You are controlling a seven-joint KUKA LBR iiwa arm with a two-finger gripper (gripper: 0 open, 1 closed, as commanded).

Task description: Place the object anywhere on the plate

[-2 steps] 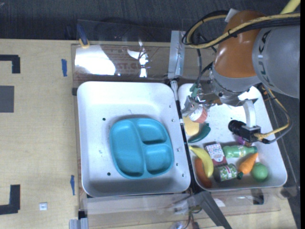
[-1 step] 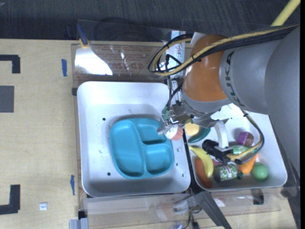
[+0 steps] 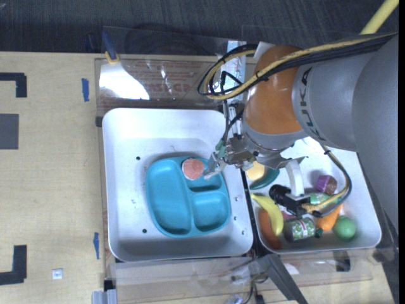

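Note:
A blue divided plate [image 3: 180,198] lies in the left white bin [image 3: 126,144]. A small round pink object [image 3: 192,168] rests at the plate's upper right compartment, by its rim. My gripper [image 3: 213,165] hangs right beside that object, on its right side and low over the plate's right edge. The gripper's tip touches or nearly touches the pink object. The grey arm with its orange band [image 3: 272,100] reaches in from the right above the divide between the bins.
The right bin [image 3: 370,223] holds a banana [image 3: 271,213], a green ball [image 3: 345,227], an orange fruit [image 3: 329,219], a purple item [image 3: 326,183], a small bottle [image 3: 302,229] and a pale bowl [image 3: 262,176]. Yellow and black cables loop above the wrist.

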